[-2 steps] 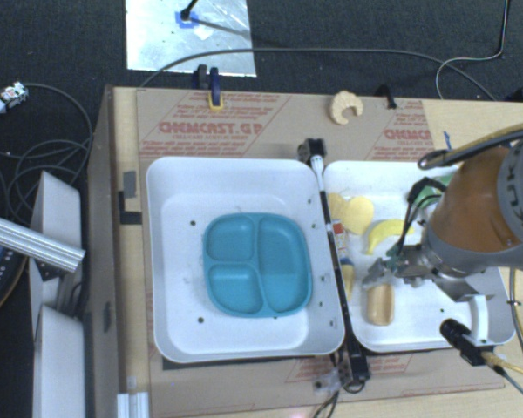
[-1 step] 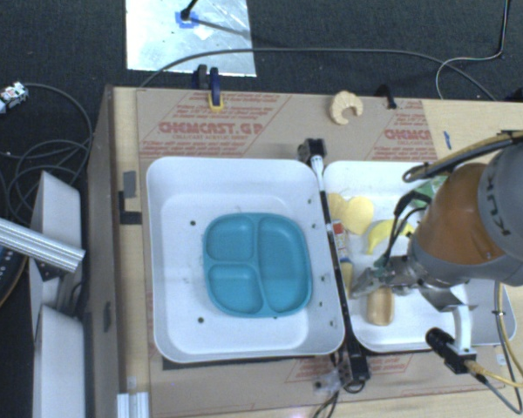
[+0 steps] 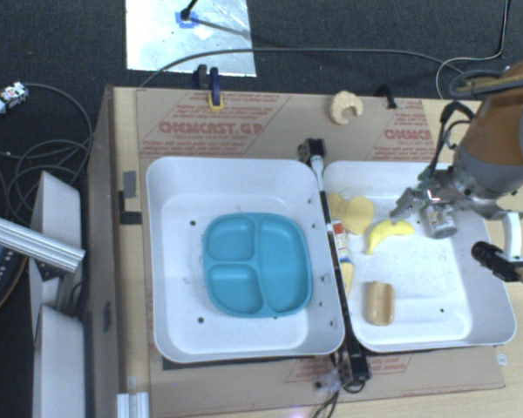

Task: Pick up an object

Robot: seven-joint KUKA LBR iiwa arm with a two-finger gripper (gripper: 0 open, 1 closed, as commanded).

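The right bin [image 3: 492, 320] holds a yellow banana-shaped piece [image 3: 388, 232], a pale yellow rounded piece [image 3: 357, 211] behind it, and a tan cylinder [image 3: 380, 302] near the front. A thin marker-like stick [image 3: 337, 232] lies along its left wall, with a small yellow piece [image 3: 345, 274] in front of it. My gripper [image 3: 412, 203] hangs low over the back of the right bin, just right of and above the banana-shaped piece. I see nothing held in it.
A blue divided plate [image 3: 256, 263] lies in the left bin [image 3: 170, 190]. A beige lump [image 3: 346, 106] and a blue and yellow clamp [image 3: 210, 83] sit on the cardboard behind the bins. Cables run across the floor at the back.
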